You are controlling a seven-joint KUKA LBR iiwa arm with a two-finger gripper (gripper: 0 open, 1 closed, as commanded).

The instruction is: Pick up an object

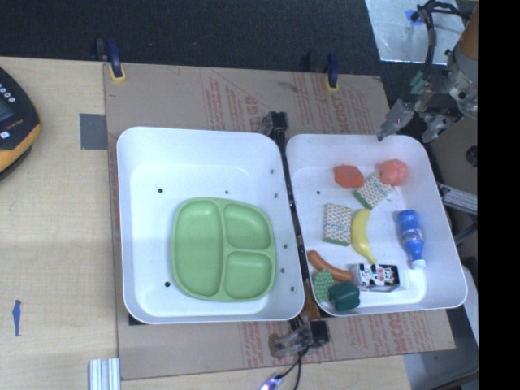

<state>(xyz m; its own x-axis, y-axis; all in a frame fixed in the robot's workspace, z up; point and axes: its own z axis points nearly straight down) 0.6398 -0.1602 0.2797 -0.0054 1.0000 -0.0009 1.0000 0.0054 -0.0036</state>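
My gripper (412, 125) hangs above the far right corner of the right bin (309, 218), open, its fingers spread with nothing between them. Below it in that bin lie a pink-red ball (394, 171), a red-orange piece (348, 175) and a checkered sponge (374, 190). Further toward the front are a second checkered sponge (337, 222), a yellow banana (361, 232) and a blue bottle (409, 236). At the near edge sit an orange sausage-like item (329, 265), a dark green cup (344, 297) and a black-and-white carton (379, 276).
The left bin (146, 185) holds a green divided plate (223, 249). A yellow-and-black device (12, 128) lies at the bench's far left edge. Clamps (331, 70) hold the cardboard sheet at the back. Cables (292, 349) sit at the front between the bins.
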